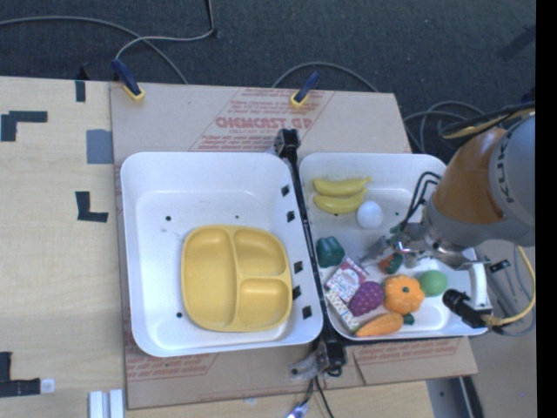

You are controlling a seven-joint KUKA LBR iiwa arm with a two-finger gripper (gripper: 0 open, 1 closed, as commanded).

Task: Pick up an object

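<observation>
A wooden table carries two white bins. The left bin holds a yellow divided plate. The right bin is crowded: bananas at twelve o'clock, a white ball, then a pumpkin, purple grapes and a carrot packed toward six o'clock. The grey arm's gripper hangs low at bin centre, above the pumpkin; whether its fingers are open cannot be told. Risk, as a judgement: tight clutter could make the fingers nudge neighbours or slip off rounded toys.
</observation>
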